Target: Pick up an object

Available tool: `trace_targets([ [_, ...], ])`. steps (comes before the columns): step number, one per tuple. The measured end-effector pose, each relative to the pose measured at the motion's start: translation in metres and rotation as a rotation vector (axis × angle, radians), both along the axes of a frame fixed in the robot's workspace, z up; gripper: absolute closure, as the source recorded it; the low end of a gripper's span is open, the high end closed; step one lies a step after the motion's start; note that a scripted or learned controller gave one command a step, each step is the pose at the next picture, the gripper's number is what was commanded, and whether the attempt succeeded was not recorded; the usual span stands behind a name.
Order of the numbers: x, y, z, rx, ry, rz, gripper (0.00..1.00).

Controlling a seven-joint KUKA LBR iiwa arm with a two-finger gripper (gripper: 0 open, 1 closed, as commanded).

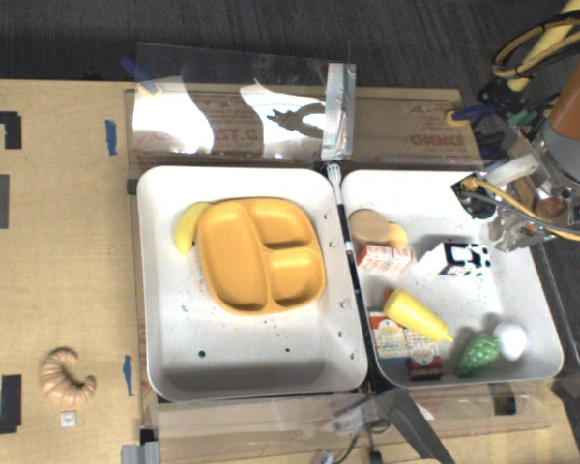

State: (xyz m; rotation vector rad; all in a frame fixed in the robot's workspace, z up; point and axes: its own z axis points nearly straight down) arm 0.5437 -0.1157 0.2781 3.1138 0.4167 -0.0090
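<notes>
A croissant [68, 376] lies on the bench [48, 259] (left of both bins).

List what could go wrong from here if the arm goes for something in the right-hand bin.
1. The toys in the right bin are crowded: the yellow cone lies against the small cartons, so a grasp could catch two or nudge one aside.
2. The green piece and white ball sit close to the bin's near right wall, where the gripper might strike the rim.
3. The ball looks round and may roll away.

Red print on cardboard [406, 133] behind bins, too blurry to read.
</notes>
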Motion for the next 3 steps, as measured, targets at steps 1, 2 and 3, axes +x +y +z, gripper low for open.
trace_targets([
  [1, -0.029, 0.058, 0.026, 0.005, -0.002, 0.333, 1.00],
  [2, -0.065, 0.057, -0.012, 0.004, 0.001, 0.349, 1.00],
  [3, -0.066, 0.022, -0.069, 0.004, 0.001, 0.414, 1.00],
])
